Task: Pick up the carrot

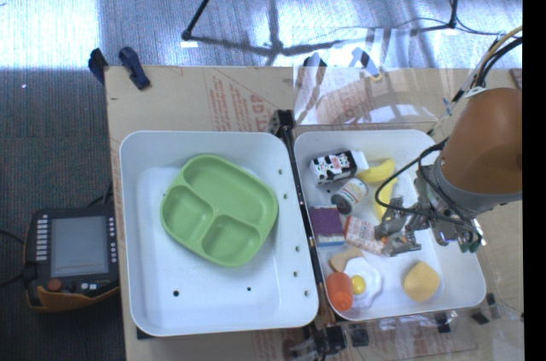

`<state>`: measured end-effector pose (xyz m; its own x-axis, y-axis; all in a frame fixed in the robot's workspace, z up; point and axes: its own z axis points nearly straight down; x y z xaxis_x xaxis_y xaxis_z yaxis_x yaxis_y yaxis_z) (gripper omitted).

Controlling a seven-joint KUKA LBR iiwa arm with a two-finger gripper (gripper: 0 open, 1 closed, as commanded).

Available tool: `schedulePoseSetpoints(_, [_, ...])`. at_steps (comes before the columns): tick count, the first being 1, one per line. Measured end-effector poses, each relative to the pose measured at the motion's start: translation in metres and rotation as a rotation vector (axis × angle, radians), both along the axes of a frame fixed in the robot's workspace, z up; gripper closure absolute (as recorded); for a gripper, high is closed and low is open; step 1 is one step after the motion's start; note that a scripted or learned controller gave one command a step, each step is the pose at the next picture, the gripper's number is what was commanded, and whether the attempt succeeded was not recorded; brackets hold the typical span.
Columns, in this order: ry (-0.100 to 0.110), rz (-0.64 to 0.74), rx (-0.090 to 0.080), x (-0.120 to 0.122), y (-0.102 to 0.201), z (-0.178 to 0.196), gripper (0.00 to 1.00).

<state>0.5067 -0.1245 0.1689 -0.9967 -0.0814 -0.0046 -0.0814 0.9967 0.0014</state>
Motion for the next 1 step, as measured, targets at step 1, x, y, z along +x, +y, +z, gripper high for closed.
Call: schedulePoseSetpoints(1, [-0.003, -0.121, -0.002, 0.0161, 0.0335, -0.0767, 1.00])
